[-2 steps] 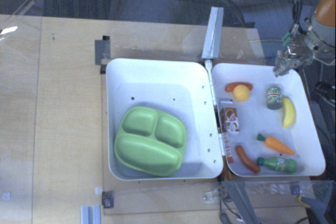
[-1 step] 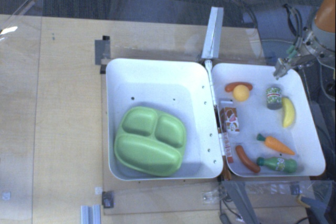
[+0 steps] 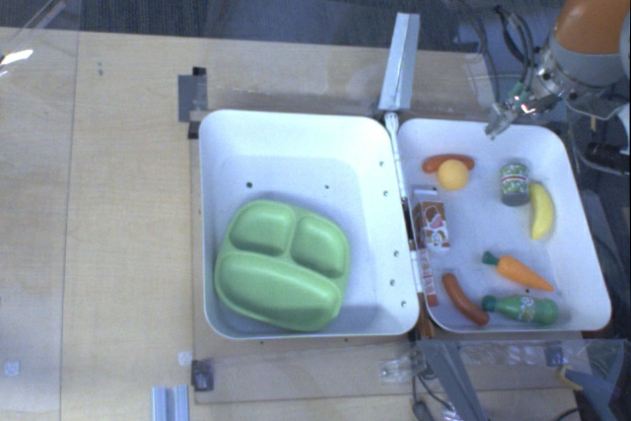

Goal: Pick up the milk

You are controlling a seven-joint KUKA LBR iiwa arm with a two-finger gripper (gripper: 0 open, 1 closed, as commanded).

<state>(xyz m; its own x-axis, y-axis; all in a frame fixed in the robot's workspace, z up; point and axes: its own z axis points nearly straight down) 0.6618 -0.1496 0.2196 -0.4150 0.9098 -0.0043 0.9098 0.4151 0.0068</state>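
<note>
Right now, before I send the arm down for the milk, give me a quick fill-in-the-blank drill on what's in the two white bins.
1. The green three-compartment plastic plate lies in the ____ bin.
2. The small brown-and-white milk carton lies flat near the right bin's ____ wall.
3. The gripper hovers over the right bin's ____ rim.
4. The yellow banana lies just right of the ____.

Missing words: left; left; far; can

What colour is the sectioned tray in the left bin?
Light green all over; the tray shows clearly in the camera view.
</note>
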